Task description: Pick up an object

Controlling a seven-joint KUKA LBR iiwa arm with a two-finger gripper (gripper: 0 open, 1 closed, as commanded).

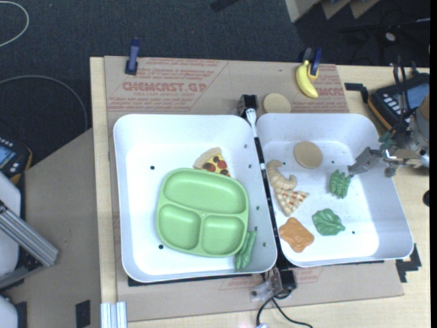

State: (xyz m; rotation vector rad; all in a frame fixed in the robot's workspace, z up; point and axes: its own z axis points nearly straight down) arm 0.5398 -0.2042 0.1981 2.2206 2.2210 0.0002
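A green leafy toy [339, 184] lies in the right bin [382, 214], just at seven o'clock of the claw [360, 164], whose grip cannot be told. Bare white floor opens at five o'clock. The arm reaches in low from three o'clock across the bin's rim.

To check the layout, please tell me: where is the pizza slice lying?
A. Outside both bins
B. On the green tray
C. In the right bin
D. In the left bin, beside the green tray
D: the pizza slice lies on the left bin floor, at the green tray upper edge.
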